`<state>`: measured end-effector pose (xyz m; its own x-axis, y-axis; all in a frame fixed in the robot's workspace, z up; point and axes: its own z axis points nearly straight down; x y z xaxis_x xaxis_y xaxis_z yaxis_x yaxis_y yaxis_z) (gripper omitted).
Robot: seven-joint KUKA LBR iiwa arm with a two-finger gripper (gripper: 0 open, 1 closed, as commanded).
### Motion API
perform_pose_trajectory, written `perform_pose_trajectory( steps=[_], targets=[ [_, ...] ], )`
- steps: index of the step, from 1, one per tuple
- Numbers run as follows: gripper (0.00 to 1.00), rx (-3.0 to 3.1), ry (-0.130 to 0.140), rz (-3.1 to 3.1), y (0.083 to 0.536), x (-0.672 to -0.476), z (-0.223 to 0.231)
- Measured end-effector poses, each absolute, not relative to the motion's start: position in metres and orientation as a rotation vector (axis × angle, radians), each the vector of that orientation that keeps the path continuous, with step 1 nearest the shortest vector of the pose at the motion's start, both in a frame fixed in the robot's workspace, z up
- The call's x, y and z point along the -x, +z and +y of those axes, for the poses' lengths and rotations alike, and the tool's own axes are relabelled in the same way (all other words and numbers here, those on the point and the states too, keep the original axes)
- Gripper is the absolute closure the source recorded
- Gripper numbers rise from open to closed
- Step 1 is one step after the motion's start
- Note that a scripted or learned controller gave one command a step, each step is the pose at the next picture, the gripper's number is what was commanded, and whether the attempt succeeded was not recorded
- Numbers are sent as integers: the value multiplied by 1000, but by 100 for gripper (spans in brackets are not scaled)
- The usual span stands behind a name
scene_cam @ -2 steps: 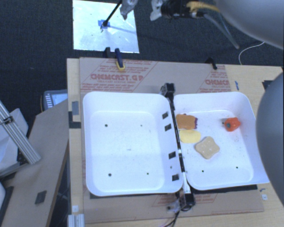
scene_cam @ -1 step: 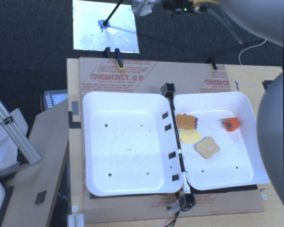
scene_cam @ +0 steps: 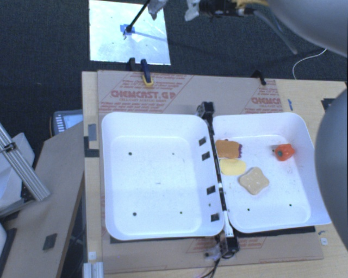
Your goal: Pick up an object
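Observation:
Several small objects lie in the right bin point(scene_cam: 304, 206). An orange-brown piece with a purple edge point(scene_cam: 228, 149) sits by the divider. A flat yellow piece point(scene_cam: 232, 167) lies just below it, and a beige toast-shaped piece point(scene_cam: 254, 181) lies below that. A red-orange pepper-like item point(scene_cam: 283, 152) rests further right. My gripper point(scene_cam: 179, 7) is high at the top edge of the view, beyond the bench and far from every object. It is cut off by the frame. Nothing is seen in it.
The left bin point(scene_cam: 109, 163) adjoins the right one along a hinged divider point(scene_cam: 215, 174). A shiny metal sheet point(scene_cam: 130, 32) lies on the dark floor beyond the bench. The blurred grey arm point(scene_cam: 331, 163) covers the top right and right edge.

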<state>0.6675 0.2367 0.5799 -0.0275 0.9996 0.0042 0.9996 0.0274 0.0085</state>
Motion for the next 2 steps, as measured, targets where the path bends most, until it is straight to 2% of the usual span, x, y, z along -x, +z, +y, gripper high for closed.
perform_pose_trajectory(
  steps=[1, 2],
  targets=[
    [100, -2183, 18, 2253, 592, -667, 237],
    [0, -2182, 17, 2255, 591, -667, 237]
  ],
)
